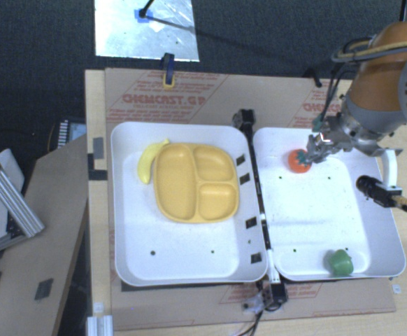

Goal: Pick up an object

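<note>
A small orange-red round object [299, 161] with a bit of green on it lies at the back left of the right bin [371, 222]. My gripper [317, 148] is low over the bin, just right of and behind that object, touching or nearly touching its edge. A green rounded object [340, 262] sits near the front edge of the right bin. In the left bin [130, 243], a yellow divided plate [193, 182] rests with a yellow banana [145, 162] against its left side.
The arm [382, 82] comes in over the back right of the right bin. A black fitting with a cable [375, 190] sits at that bin's right side. Black clips [254, 194] line the ridge between the bins.
</note>
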Robot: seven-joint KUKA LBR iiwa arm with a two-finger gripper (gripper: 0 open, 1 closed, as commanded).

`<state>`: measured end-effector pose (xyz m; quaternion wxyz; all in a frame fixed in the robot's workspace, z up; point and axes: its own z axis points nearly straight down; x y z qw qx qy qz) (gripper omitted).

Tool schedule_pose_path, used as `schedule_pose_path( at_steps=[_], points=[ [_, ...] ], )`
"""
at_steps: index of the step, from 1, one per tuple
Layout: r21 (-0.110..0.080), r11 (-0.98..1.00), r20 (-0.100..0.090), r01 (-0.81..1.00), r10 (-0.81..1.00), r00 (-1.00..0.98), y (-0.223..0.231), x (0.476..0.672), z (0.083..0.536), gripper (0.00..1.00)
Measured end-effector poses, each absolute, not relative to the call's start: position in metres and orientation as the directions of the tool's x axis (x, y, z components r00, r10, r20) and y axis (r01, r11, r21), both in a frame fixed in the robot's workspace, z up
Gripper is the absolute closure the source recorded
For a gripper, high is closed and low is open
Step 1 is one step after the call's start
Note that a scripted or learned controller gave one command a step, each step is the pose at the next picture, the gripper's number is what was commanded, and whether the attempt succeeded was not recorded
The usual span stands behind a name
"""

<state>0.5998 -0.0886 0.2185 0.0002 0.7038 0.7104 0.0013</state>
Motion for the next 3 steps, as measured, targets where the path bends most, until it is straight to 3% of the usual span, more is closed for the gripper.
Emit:
schedule_pose_path(
  at_steps=[1, 3],
  points=[
    [0.002, 0.010, 0.002, 1.000, 1.000, -0.010, -0.032, 0.590, 0.227, 1.00],
    [0.002, 0.011, 0.002, 1.000, 1.000, -0.011, 0.071, 0.588, 0.231, 1.00]
  ],
)
